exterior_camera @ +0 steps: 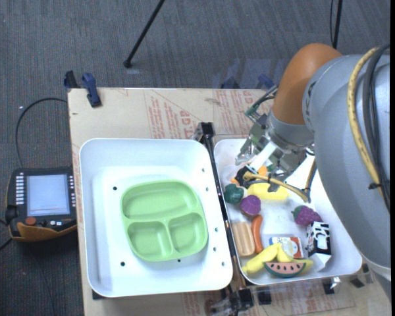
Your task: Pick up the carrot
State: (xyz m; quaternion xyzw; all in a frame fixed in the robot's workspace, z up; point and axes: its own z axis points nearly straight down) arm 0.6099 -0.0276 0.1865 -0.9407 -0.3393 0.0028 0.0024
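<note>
So the carrot (257,232) is lying in the right bin (345,259), toward its front-left corner, long axis running front to back, right beside a tan bread stick (241,237). The gripper (263,170) hangs over the bin's back-left corner, fingers spread apart with nothing between them.

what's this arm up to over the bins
A grey arm reaches in from the right, its gripper hanging over the top end of the right bin, which is full of toy food. The carrot lies lower down in that bin, untouched. A green plate sits in the left bin.
</note>
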